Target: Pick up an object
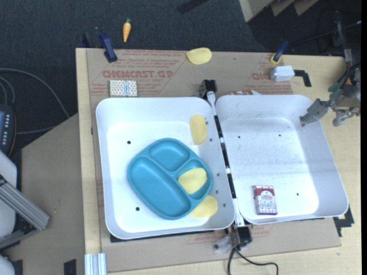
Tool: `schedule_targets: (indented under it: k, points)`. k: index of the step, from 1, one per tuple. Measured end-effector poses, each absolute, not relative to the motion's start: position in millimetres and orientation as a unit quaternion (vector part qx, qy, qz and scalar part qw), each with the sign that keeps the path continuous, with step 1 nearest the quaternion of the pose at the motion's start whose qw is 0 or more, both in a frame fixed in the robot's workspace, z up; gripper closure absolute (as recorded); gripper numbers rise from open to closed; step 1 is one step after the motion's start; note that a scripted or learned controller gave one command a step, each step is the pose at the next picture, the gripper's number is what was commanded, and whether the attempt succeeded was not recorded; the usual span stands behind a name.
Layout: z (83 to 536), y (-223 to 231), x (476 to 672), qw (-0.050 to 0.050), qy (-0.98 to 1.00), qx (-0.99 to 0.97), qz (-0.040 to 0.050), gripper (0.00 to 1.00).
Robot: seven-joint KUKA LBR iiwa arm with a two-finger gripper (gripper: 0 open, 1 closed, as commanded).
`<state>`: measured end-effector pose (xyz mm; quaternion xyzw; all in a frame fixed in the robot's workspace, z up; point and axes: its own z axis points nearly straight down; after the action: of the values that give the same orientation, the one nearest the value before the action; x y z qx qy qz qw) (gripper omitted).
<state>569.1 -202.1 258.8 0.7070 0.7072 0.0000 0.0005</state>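
A small red box [264, 200] lies in the right bin [321, 153], near its front wall. The left bin [114, 136] holds a blue divided plate [157, 179] with a yellow piece [193, 179] in one compartment. A second yellow piece [205, 207] rests against the plate's front right edge, and a third [198, 129] lies by the bin's right wall. My gripper [328, 112] hangs over the right bin's far right corner, open, with nothing between its fingers.
On the bench behind the bins lie a yellow lump [199, 55], a patterned sachet [123, 87] and a white block [282, 72]. Blue clamps [107, 47] hold the board's back edge. A small orange carrot [127, 30] lies on the dark floor.
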Motion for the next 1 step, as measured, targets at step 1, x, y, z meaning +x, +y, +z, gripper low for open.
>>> schedule_targets:
  k: [1]
  points:
    - [184.1, -88.4, 584.9, -0.001, 0.708, 0.707, -0.0001, 0.0]
